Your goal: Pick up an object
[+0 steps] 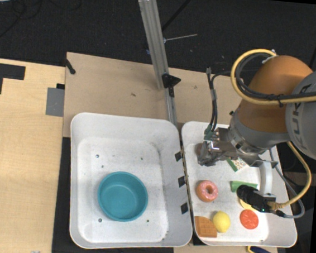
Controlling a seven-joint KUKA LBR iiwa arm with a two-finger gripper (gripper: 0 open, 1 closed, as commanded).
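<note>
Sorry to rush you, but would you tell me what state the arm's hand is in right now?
Hand: low over the right bin, above the pink doughnut; open or closed cannot be told.

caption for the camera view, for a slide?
End effector over right bin of toy food; teal bowl in left bin.

Bench: a flat, pale wooden bench top [15,153] (light grain, with dark cut-outs at its left).
Left bin: a shallow white plastic bin [90,130] lies directly on the bench.
Right bin: a second shallow white plastic bin [281,234] lies just beside it, rims nearly touching.
</note>
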